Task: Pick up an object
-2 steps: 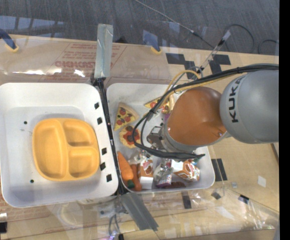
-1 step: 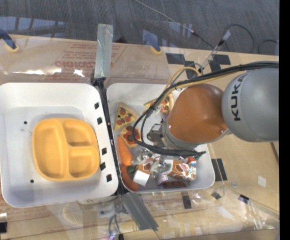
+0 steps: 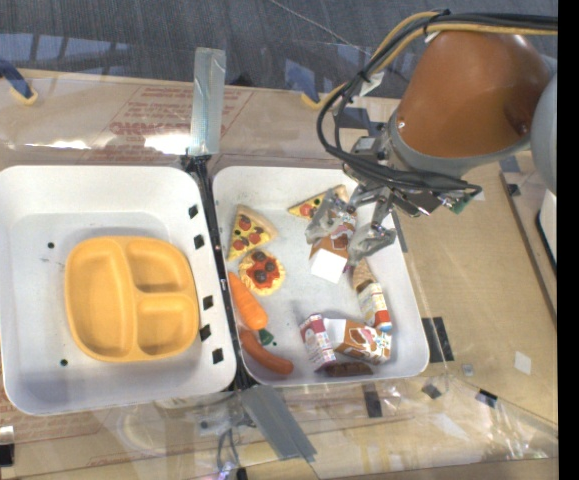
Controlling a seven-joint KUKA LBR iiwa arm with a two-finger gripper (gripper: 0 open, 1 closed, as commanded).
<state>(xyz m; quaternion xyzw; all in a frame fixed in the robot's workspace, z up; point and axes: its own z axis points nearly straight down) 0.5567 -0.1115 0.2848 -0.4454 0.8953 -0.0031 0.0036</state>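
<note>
In the right bin (image 3: 409, 298), near its upper right part, a small boxy item with a white face and brown top (image 3: 331, 258) lies just under the claw (image 3: 354, 226), tilted, its long axis running roughly from upper right to lower left. The claw's metal fingers (image 3: 377, 230) hang spread on either side of the item's top end; whether they press on it I cannot tell. Beside it, a flat pizza wedge (image 3: 314, 205) lies toward the bin's back wall, tip pointing left. Two more pizza slices sit to the left: one triangular (image 3: 249, 230), one rounder with red dots (image 3: 263, 271). Below them lie a smooth orange carrot (image 3: 250, 306) and a reddish sausage (image 3: 267, 355), both slanting down to the right. A small red-and-white can (image 3: 318, 340) and a brown carton (image 3: 367, 340) rest at the front, with a slim bottle (image 3: 371, 296) above them. The arm's glossy orange band (image 3: 469, 88) bulks over the bin's right corner, wrist pointed down, black cables (image 3: 344, 128) looping alongside. The left bin (image 3: 9, 288) bears a yellow compartmented plastic tray (image 3: 129, 296). Both bins rest on the brown counter (image 3: 489, 298).
</note>
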